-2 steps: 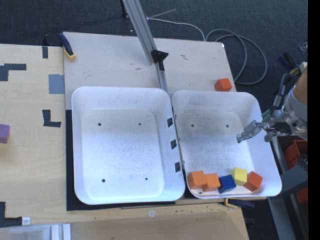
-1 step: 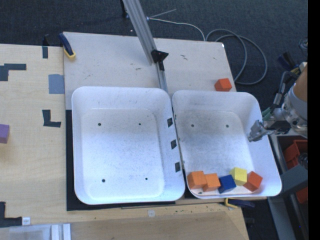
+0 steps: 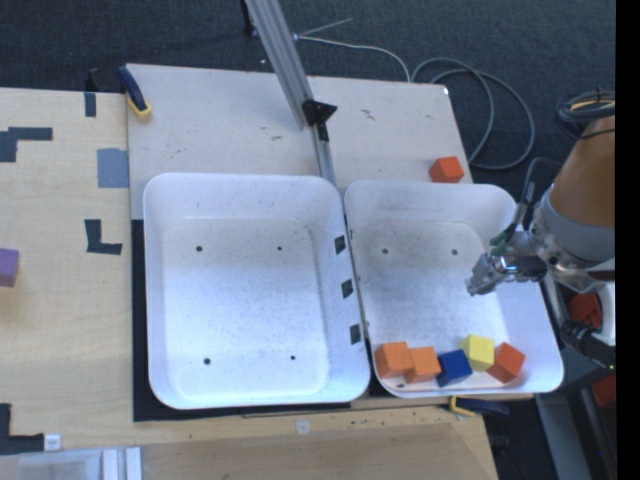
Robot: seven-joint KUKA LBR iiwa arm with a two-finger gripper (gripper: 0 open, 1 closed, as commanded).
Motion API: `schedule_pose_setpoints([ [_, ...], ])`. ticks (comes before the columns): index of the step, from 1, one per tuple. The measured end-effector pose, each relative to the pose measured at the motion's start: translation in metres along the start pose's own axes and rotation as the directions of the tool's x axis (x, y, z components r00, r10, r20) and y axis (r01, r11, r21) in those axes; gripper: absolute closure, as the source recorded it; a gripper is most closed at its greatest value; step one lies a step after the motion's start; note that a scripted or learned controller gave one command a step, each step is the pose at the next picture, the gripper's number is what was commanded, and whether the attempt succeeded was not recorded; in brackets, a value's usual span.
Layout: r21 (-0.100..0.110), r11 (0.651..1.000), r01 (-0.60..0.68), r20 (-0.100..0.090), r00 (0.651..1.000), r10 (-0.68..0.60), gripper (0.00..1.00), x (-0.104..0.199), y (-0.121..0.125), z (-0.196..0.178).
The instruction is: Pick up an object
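White plastic walls pen five small blocks along the near edge of the right bin [image 3: 440, 200]: two orange blocks [image 3: 408, 360] touching, a blue block [image 3: 453, 367], a yellow block [image 3: 479, 351] and a red-orange block [image 3: 508, 361]. We see the gripper [image 3: 484, 274] hanging over the bin's right side, apart from the row and carrying nothing we can spot. We judge the crowding the main risk: blocks packed against each other and the rim leave little room, so a descent could nudge them or clip the wall. We cannot tell whether the gripper is spread or closed; it blurs into the wrist. Another orange cube [image 3: 447, 170] sits on the bench outside.
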State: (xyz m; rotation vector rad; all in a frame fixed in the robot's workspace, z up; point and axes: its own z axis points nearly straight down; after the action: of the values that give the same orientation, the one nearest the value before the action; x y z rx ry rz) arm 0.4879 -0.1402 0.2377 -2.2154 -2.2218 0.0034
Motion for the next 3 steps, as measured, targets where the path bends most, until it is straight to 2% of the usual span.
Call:
schedule_pose_setpoints([
  [1, -0.004, 1.000, 0.002, 0.000, 1.000, -0.002, 1.00, 0.033, -0.005, -0.020],
  [2, -0.004, 1.000, 0.000, 0.001, 1.000, 0.000, 1.00, 0.040, 0.007, -0.027],
  [3, -0.007, 1.000, 0.000, 0.003, 1.000, 0.000, 1.00, 0.018, 0.070, -0.035],
])
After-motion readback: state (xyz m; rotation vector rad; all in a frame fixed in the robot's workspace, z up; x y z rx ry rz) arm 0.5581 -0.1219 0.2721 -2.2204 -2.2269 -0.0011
